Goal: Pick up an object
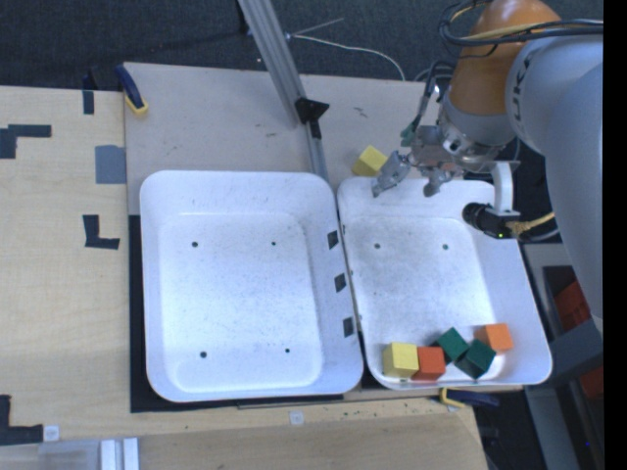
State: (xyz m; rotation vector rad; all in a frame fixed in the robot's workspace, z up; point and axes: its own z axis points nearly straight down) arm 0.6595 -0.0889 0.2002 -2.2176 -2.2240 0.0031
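Observation:
My gripper (409, 183) hovers over the back edge of the right bin (411, 272). Its fingers are spread open and nothing sits between them. A yellow block (370, 160) lies just left of the gripper, on the bench beyond the bin's rim. Along the bin's front edge is a cluster of blocks: yellow (400, 358), red-orange (429, 362), green (453, 342), dark green (477, 359) and orange (498, 337).
The left bin (235, 282) adjoins the right one. A slanted metal pole (284, 67) rises from the bench behind the bins, close to the yellow block. The grey arm with its orange band (500, 47) fills the upper right.

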